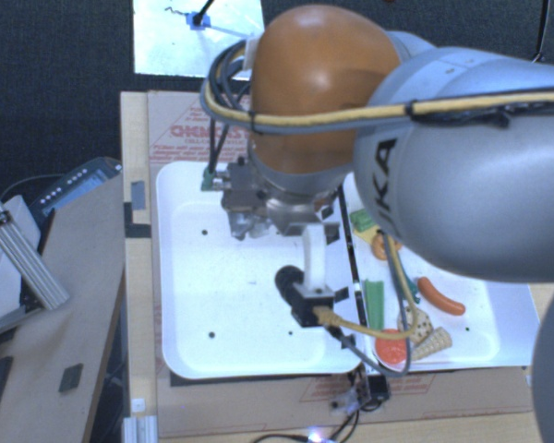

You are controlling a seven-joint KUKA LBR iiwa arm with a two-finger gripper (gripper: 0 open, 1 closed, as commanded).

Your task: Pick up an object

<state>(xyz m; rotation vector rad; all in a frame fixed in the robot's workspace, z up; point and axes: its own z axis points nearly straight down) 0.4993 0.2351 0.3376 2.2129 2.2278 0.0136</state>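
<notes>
Camera view from above: the arm [462, 155] is all smooth grey shell with a glossy orange dome, and it blocks a good chunk of the bench. The metal gripper [247, 221] hangs over the far part of the left bin [212, 293], which is smooth white plastic with a few dark specks. Honestly can't tell if the gripper is spread or pressed together, the wrist hides that.

All the pickable stuff sits in the right bin [494, 340]. There's a flat green stick [375, 303] with its long axis running near-to-far, right by the divider. A rounded orange sausage-shaped piece [440, 295] lies slanted, far-left end to near-right end. At the near edge sit a red disc [392, 349] and a beige waffle-textured cone [432, 342], just beside each other. Nothing is touching the gripper.
</notes>
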